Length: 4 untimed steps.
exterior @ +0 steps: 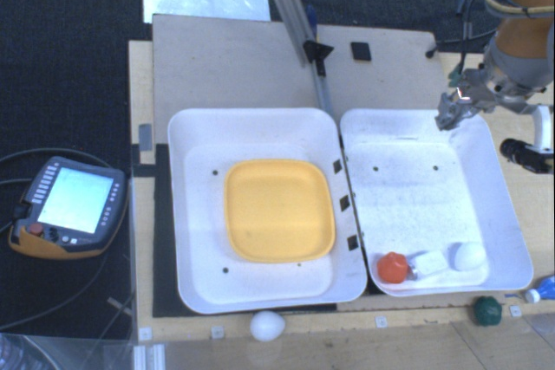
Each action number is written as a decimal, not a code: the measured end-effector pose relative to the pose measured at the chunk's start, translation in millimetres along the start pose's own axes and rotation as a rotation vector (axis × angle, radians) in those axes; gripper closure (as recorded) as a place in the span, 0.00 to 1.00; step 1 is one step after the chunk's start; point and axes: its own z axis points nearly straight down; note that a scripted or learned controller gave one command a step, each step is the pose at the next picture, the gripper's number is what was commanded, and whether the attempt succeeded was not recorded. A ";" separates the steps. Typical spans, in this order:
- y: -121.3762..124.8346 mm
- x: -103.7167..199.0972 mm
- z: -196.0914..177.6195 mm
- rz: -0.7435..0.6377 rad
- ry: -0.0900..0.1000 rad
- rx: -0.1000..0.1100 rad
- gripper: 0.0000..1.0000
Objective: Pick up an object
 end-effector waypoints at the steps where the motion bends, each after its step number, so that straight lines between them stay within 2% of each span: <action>1: 5.4 -9.5 -53.3 0.001 0.000 0.001 1.00; 3: -6.6 87.9 -55.7 -0.003 0.002 0.006 1.00; 4: -21.6 142.5 -58.6 -0.003 0.002 0.005 1.00</action>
